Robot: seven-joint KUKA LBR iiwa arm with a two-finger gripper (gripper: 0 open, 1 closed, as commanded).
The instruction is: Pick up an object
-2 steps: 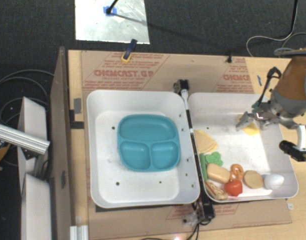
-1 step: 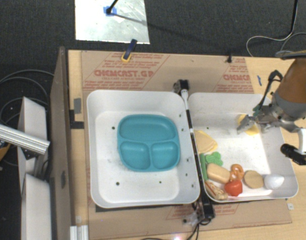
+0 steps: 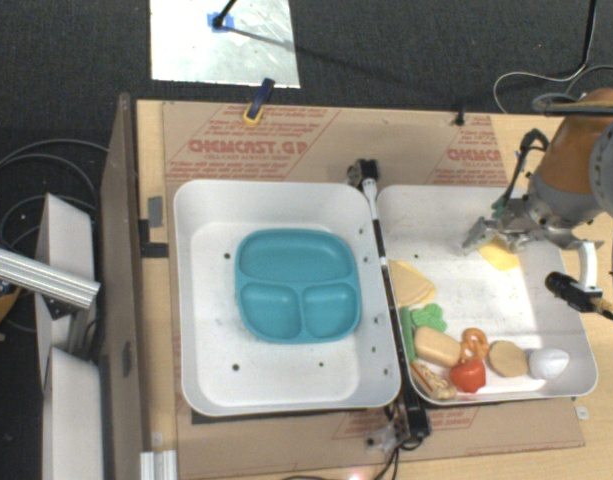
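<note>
My gripper [image 3: 494, 238] hangs in the upper right part of the right bin [image 3: 446, 203], with its fingers spread open. A small yellow block [image 3: 500, 258] lies on the bin floor just in front of the fingertips, and nothing is between the fingers. Lower in the same bin lie a pale yellow wedge [image 3: 412, 284], a green toy [image 3: 424, 318], a tan bread roll [image 3: 436, 347], a pretzel [image 3: 475, 340], a red tomato [image 3: 468, 376], a round brown cookie [image 3: 506, 358] and a white egg-like piece [image 3: 549, 363].
The left bin [image 3: 211, 268] holds a teal divided plate [image 3: 297, 285]. A black divider rail [image 3: 378, 258] runs between the two bins. The arm's grey body with its orange band [image 3: 576, 163] leans in over the right bin's far corner. Cables lie at the left.
</note>
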